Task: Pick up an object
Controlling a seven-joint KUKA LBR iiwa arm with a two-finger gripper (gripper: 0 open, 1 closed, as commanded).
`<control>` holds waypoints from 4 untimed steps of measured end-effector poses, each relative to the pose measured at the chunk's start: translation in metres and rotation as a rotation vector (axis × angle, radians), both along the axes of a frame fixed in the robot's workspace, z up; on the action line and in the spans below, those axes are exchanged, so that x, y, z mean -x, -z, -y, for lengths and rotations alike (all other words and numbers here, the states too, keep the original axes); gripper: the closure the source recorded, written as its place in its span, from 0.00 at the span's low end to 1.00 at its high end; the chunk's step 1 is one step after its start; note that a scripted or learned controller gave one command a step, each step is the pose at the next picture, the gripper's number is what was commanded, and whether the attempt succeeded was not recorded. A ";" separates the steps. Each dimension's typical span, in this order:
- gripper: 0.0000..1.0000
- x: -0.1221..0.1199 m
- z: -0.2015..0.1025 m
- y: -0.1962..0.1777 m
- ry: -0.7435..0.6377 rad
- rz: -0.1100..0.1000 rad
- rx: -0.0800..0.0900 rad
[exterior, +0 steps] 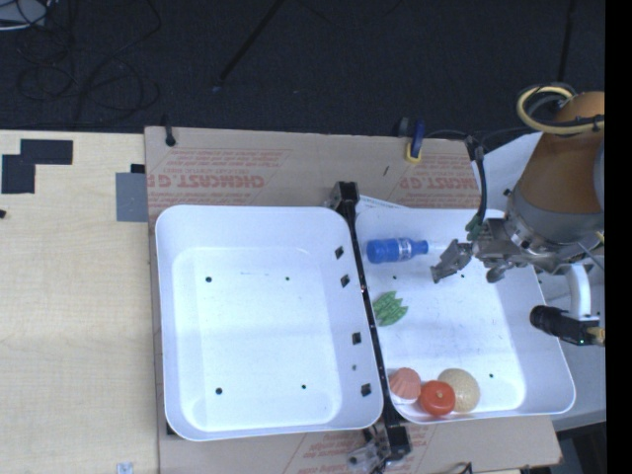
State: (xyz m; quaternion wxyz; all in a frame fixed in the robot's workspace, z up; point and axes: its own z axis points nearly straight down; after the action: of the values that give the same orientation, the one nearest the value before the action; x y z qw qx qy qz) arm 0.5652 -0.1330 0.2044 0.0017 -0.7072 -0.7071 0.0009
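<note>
A blue plastic bottle [397,250] with a white cap lay on its side in the upper left part of the right bin [553,383], long axis nearly horizontal, cap toward the hand [474,262]. The hand hung just right of the bottle, fingers apart, nothing between them. A green leafy item [389,308] lay below the bottle.

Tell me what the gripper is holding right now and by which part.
Nothing: the gripper hangs over the right white bin, apart from the blue plastic bottle.
</note>
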 end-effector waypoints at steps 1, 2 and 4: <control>0.00 0.061 0.063 -0.016 0.007 -0.001 0.002; 0.00 0.093 0.041 0.109 0.000 -0.009 -0.005; 1.00 0.086 0.084 -0.042 0.005 0.014 0.008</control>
State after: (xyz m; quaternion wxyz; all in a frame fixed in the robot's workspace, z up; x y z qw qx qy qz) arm 0.4792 -0.2171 0.2461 -0.0061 -0.7090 -0.7052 -0.0015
